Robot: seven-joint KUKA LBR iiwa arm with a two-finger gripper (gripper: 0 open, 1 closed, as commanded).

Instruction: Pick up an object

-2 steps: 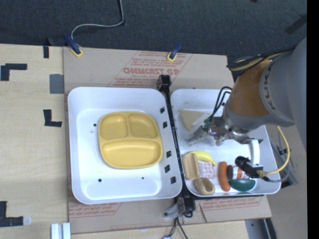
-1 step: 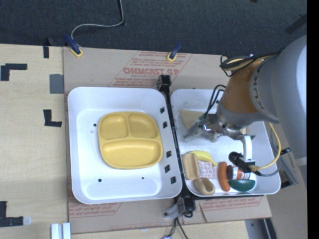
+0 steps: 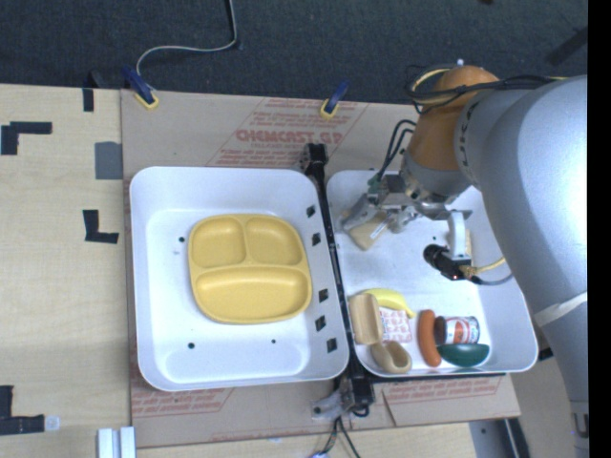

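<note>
My gripper hangs over the upper left part of the right bin, close to the divider between the two bins. It is well away from the objects, which lie in a cluster along the bin's front edge: a tan block, a yellow banana, a white and red packet, a tan cup-like piece, a red sausage, a small can with a red label and a dark green piece. Nothing is visibly held.
The left bin holds a yellow divided plate. The grey arm with its orange band covers the right bin's far right side. A black cable connector dangles beside the wrist. Blue-and-yellow clamps sit at the cardboard's back edge.
</note>
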